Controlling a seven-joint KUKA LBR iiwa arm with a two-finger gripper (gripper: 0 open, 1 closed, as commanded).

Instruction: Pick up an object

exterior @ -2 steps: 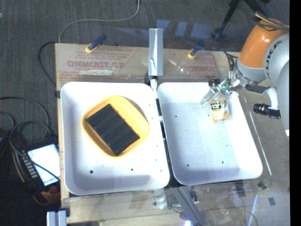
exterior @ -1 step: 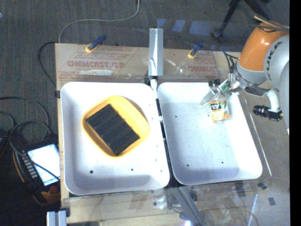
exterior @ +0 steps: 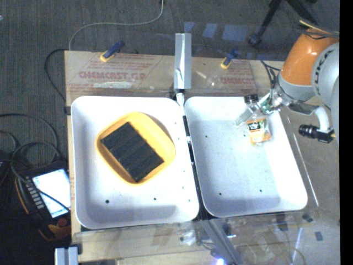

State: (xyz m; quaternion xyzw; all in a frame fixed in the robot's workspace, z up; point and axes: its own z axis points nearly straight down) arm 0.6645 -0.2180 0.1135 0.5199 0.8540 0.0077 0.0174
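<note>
Grasp advice first: the only candidate near the tool is the small bottle (exterior: 257,128) with a dark label and amber lower part, lying in the right bin (exterior: 242,197) near its far right corner. It looks clear and light, so it will likely skid or roll if nudged — come down straight, centre the fingers across its narrow axis, and close before lifting. It sits close to the bin's right wall, so watch finger clearance on that side.

Gripper (exterior: 263,105) is low over that far right corner, just above or touching the bottle's top end. Contact can't be confirmed from this angle. Pincer state — cannot tell; the tool is small, partly blurred, and merges with the bottle's cap. Nothing visibly sits between the fingers, so I'd not call it held.

Arm (exterior: 309,65) reaches in from the right, orange band over the bench's far right edge, wrist angled down and left toward the bin.

Left bin (exterior: 88,203) holds a yellow dish (exterior: 162,134) with a black ribbed block (exterior: 132,150) on it, well apart from the tool.
</note>
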